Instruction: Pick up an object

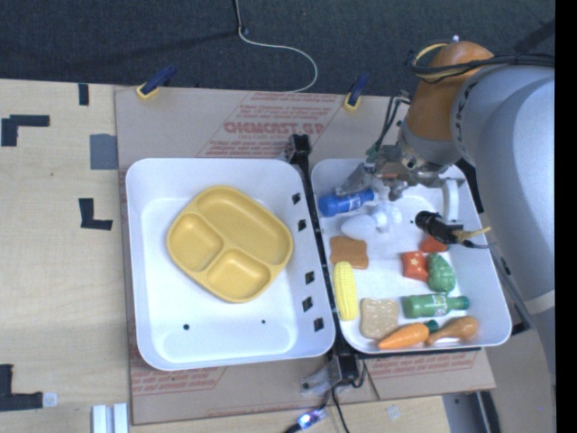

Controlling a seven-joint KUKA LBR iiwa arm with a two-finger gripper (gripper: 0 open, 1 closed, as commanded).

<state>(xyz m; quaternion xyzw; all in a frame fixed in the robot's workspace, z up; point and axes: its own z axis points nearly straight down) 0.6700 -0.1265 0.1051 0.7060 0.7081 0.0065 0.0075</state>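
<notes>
The right bin [494,289] holds several toy foods. A blue bottle [344,204] lies on its side at the bin's far left, with a small pale object [386,216] next to it. My gripper [389,180] hangs low over the bin's far end, just right of and above the blue bottle's cap end. Nearer the front lie a brown toast [350,252], a corn cob [345,290], a tan cracker [380,316], a carrot [403,336], a green bottle [433,305], a red pepper [415,263] and a green vegetable [441,273].
The left bin [144,269] holds a yellow divided plate [230,242]. An orange-brown piece [453,330] lies at the right bin's front right. My arm's grey body fills the right side above that bin. Cardboard lies under both bins.
</notes>
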